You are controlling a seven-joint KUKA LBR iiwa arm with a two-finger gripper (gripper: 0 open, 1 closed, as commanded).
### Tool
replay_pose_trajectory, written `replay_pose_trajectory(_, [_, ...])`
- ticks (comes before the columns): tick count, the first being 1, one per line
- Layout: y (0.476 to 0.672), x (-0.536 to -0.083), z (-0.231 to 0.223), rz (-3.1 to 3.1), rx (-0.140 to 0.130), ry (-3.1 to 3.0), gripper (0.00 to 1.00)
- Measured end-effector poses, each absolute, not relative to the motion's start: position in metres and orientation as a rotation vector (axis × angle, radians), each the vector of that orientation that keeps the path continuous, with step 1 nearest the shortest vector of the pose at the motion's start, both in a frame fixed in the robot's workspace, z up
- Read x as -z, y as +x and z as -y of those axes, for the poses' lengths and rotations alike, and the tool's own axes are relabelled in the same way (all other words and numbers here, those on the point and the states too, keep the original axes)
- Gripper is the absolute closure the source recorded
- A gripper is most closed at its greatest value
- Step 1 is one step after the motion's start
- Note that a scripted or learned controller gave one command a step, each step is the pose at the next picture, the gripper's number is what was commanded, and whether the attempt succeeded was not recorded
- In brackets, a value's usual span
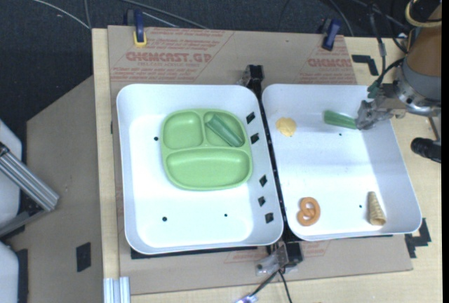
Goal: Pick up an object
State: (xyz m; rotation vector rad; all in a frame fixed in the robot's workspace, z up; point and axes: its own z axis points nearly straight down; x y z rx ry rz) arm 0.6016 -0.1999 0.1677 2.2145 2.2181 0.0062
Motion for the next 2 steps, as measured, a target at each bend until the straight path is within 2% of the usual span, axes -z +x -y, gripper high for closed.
replay_pose_trajectory(2, [0.605, -0.265, 0.2, -2.219, -0.005, 2.215, 1.0])
